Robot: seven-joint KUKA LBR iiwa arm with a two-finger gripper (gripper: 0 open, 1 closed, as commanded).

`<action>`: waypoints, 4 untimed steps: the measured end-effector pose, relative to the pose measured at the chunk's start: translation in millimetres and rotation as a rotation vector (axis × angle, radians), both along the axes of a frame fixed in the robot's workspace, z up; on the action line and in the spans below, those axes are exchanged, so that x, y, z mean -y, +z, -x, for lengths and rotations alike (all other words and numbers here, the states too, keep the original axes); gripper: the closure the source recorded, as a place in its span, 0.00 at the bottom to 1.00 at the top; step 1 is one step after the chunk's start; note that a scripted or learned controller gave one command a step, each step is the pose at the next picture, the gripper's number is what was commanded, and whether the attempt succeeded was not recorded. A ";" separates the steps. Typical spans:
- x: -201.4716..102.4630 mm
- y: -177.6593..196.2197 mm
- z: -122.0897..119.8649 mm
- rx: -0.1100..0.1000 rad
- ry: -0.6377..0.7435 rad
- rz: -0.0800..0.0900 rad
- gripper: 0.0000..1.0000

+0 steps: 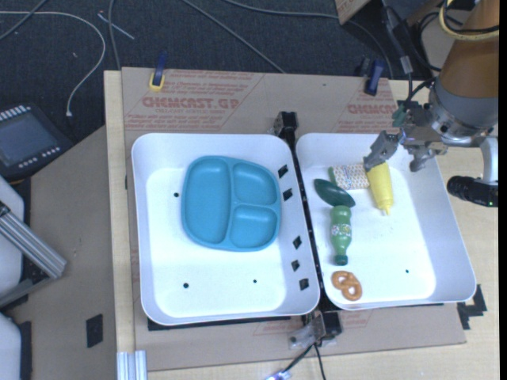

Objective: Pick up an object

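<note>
The left bin (150, 236) held a blue divided plate (230, 203), which lay flat toward the bin's back half, near the black divider (295, 212) that ran between the two bins. Just right of that divider, in the right bin (444, 244), a dark green leaf-shaped piece (333, 191) lay above a green bottle (341, 234), the two touching or nearly so. The bottle lay lengthwise with its cap toward the bin's front. Below the bottle, close to the bin's front rim, sat a small brown pretzel (347, 284). Behind the leaf-shaped piece, a pale speckled square (349, 176) rested on the bin floor, and just right of it lay a yellow squeeze bottle (382, 185), nozzle pointing toward the front. The gripper (400, 157) hung over the back of the right bin, directly above the yellow bottle's upper end, its two fingers spread apart with nothing between them. The grey arm (467, 77) with its orange band rose from there toward the right.
</note>
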State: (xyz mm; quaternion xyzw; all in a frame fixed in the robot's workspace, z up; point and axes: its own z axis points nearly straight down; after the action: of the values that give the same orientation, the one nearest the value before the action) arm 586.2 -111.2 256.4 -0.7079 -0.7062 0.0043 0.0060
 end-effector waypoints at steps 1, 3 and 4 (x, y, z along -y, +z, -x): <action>-0.2 7.5 -2.2 0.014 0.003 0.002 0.00; -3.1 -98.4 -3.9 0.007 0.002 0.000 0.00; 2.9 -154.4 -10.7 0.009 0.002 0.001 0.00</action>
State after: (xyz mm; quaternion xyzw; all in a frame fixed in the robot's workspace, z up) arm 596.9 -114.1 102.0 -0.7071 -0.7071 0.0013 0.0024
